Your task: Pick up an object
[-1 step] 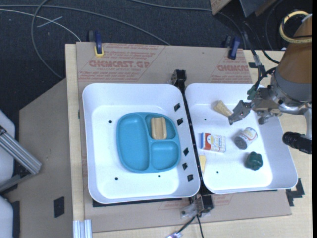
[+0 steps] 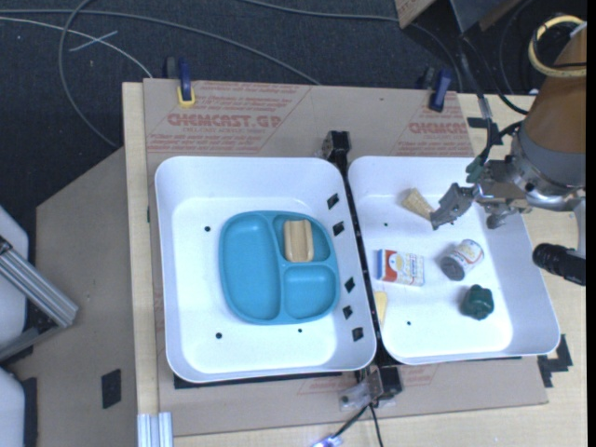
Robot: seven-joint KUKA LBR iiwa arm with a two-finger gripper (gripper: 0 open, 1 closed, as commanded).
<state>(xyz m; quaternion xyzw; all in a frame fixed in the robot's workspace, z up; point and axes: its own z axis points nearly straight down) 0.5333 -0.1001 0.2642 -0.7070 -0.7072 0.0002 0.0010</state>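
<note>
In the right bin lie a tan wedge, a small grey and white can, a red, white and blue carton and a dark green lump. My gripper hovers over the bin's upper right part, just right of the wedge and above the can. Its fingers are spread open with nothing between them. One finger nearly touches the wedge's right end.
The left bin holds a blue divided tray with a tan block in its upper right compartment. A yellow strip lies at the right bin's left wall. Black clips line the divider between the bins.
</note>
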